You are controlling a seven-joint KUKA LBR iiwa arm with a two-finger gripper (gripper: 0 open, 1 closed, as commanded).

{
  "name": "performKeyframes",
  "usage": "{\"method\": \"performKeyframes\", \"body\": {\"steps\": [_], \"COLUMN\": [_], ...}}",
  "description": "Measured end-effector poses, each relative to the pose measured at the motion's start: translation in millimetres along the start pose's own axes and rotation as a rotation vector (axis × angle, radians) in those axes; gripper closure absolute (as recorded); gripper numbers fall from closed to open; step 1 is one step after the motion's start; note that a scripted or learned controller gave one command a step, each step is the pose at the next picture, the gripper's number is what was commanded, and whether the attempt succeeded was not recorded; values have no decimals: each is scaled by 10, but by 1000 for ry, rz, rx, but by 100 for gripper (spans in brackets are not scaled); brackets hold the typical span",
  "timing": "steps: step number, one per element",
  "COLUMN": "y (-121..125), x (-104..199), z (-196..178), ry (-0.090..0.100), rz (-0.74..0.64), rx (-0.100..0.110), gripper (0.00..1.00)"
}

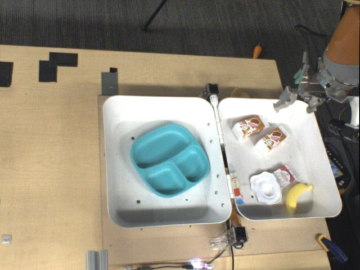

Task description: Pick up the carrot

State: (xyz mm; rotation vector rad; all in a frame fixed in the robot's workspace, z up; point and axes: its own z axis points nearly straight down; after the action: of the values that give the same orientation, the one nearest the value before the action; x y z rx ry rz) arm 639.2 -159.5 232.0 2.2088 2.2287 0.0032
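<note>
My gripper (pixel 296 100) hangs over the far right corner of the right bin (pixel 323 151). It is open, its two grey fingers spread, with nothing between them. The orange band of the arm (pixel 344 38) rises above it at the right edge. A small orange thing (pixel 257 51) sits at the bench's far edge, outside the bins and to the left of the gripper. It is too small for me to tell what it is.
The right bin holds two brown-and-white snack packets (pixel 248 127) (pixel 271 138), a white cup-like object (pixel 265 187), a pink-and-white packet (pixel 284 176) and a yellow banana (pixel 297 196). A teal divided plate (pixel 170 159) lies in the left bin (pixel 112 151).
</note>
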Motion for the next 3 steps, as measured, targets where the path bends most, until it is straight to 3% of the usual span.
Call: {"method": "performKeyframes", "body": {"steps": [1,2,3], "y": [-526,-926,-1503], "x": [957,1600,1998], "z": [-97,493,451], "ry": [3,4,4], "rz": [-82,-56,-278], "rx": [-2,7,3], "gripper": [0,0,0]}}
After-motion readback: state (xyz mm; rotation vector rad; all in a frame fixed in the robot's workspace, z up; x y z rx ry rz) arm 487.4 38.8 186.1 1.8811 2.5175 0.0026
